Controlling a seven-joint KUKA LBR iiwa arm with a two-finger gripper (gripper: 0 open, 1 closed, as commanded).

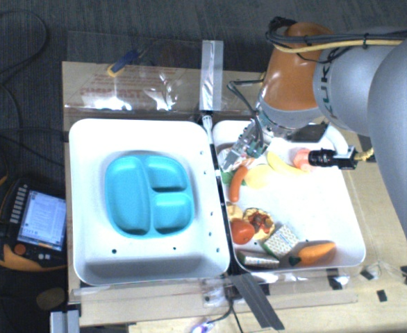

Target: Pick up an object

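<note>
My gripper [235,155] reaches down into the far left corner of the right bin [342,207], close to the wall between the bins. Just below it lies an orange sausage-shaped toy [237,183], and the gripper's tip is at or just above its upper end. A pale yellow piece [258,177] lies beside the sausage. To the right are a yellow banana-like piece [280,162] and a pink-red piece [300,158]. Whether anything is in the gripper is hidden.
Near the right bin's front lie a red tomato [242,232], a pizza-like slice [259,219], a checkered block [281,241], a carrot [314,252] and a grey tube [259,261]. The left bin [85,186] holds a blue divided tray [149,193]. The grey arm [356,61] spans the upper right.
</note>
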